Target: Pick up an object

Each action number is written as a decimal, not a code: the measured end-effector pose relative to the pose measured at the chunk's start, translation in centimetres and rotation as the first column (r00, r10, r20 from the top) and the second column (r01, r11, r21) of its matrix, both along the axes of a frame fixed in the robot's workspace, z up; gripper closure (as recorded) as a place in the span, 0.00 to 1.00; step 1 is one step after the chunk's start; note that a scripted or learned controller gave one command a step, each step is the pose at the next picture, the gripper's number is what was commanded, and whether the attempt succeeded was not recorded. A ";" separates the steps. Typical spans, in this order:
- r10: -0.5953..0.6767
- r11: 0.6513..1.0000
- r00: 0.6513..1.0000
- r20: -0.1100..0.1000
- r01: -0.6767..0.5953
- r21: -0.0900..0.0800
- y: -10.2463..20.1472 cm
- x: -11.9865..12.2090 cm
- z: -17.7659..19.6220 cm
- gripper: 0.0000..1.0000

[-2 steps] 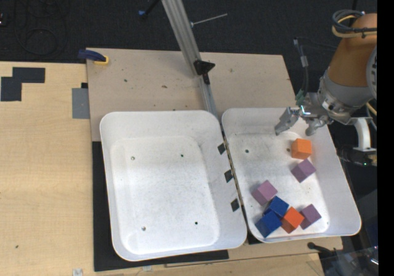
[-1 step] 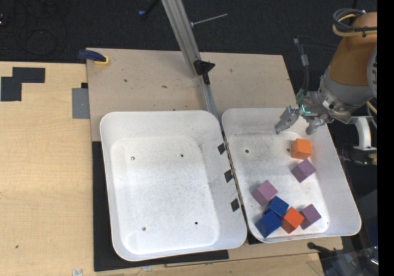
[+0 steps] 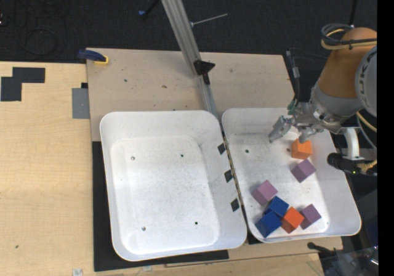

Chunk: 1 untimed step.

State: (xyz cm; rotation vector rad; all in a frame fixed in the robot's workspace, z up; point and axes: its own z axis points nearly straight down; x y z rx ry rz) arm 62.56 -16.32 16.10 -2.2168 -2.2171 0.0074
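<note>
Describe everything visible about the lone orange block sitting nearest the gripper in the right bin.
The orange block is a small, matte cube, plain on every visible face. It rests on the floor of the right bin, in its upper right part, slightly turned. The gripper hangs just above and left of it. A purple block lies just below; whether they touch is unclear.

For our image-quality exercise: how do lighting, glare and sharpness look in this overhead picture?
Camera view: even, soft lighting; the right-hand shallow white bin looks bright but its speckles stay visible; the small orange cube and its neighbours cast faint shadows; the grey two-finger gripper looks slightly soft; the dark background beyond the bench is underexposed.
</note>
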 end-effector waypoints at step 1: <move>-0.001 1.000 1.000 -0.001 0.001 0.001 0.4 -0.7 -4.6 0.00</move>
